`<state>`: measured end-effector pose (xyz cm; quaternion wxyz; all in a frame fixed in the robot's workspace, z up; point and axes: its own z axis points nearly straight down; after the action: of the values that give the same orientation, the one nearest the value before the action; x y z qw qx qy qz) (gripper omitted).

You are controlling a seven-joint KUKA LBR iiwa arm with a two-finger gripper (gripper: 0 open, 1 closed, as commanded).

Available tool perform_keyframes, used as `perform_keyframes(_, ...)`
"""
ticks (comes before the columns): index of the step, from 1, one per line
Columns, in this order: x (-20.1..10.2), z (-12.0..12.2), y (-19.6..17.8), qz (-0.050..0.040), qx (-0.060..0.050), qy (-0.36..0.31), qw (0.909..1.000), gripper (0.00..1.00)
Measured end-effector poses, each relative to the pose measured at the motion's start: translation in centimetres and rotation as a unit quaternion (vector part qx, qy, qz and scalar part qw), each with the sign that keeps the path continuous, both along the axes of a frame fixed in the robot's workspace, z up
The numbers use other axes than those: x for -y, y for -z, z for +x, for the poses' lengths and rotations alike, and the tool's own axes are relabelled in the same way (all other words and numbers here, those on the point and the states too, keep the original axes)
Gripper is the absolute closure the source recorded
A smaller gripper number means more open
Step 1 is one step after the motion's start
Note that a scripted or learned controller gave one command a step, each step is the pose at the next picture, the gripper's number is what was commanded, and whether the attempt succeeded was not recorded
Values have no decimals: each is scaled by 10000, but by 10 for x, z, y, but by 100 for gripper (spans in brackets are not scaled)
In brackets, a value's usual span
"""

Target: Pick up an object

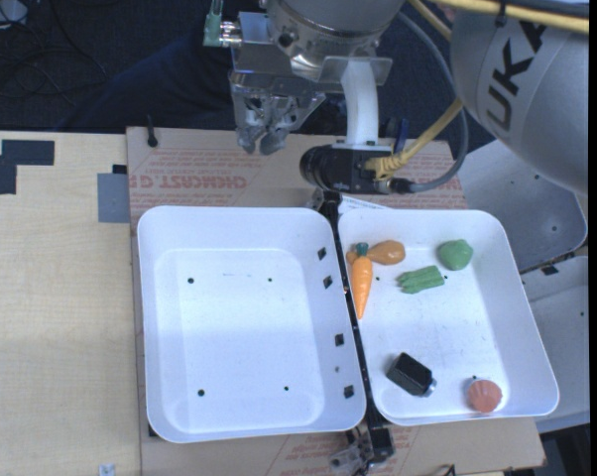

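Note:
The right bin [517, 296] holds an orange carrot [361, 281], an orange-brown lump [388, 253], a green pod [419, 280], a round green piece [455, 254], a black block [411, 374] and a reddish round fruit [484, 396]. My gripper [266, 139] hangs high above the far rim of the left bin [179, 236], well away from all these objects. Its fingers point down, pressed close together, with nothing between them.
A brown cardboard sheet [199, 172] lies under both bins. To the left lies a pale wooden bench top [51, 296] with dark patches. Cables and a black fitting [343, 170] hang behind the bins' shared wall.

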<state>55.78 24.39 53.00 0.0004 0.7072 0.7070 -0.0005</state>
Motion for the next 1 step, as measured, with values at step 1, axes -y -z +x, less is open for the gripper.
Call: perform_keyframes(1, 51, 36, -7, -10, -10, 26, 10000, 100)
